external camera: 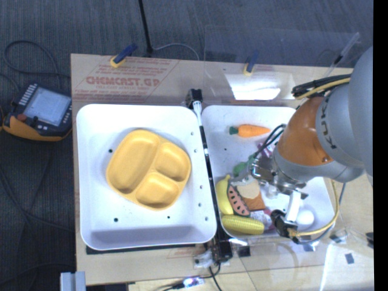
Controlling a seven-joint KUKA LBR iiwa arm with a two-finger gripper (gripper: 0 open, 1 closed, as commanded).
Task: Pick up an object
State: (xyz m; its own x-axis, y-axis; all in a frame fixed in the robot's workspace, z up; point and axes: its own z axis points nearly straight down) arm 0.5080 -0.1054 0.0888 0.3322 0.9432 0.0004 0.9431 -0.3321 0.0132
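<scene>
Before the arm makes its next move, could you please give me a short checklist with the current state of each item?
1. Hand over the right bin, above the toy food: ok.
2. Object seen between the hand's fingers: cannot tell.
3. Carrot lying apart from the pile, near the bin's far wall: ok.
4. Corn cob and banana crowded together by the watermelon slice: not ok for a clean pick.
5. Yellow tray sitting alone in the left bin: ok.

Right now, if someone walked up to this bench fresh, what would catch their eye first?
Probably the yellow divided tray, sitting alone in the left bin. Next, the grey arm with its orange band bent low over the right bin, above a heap of toy food: a carrot, banana and corn cob.
</scene>
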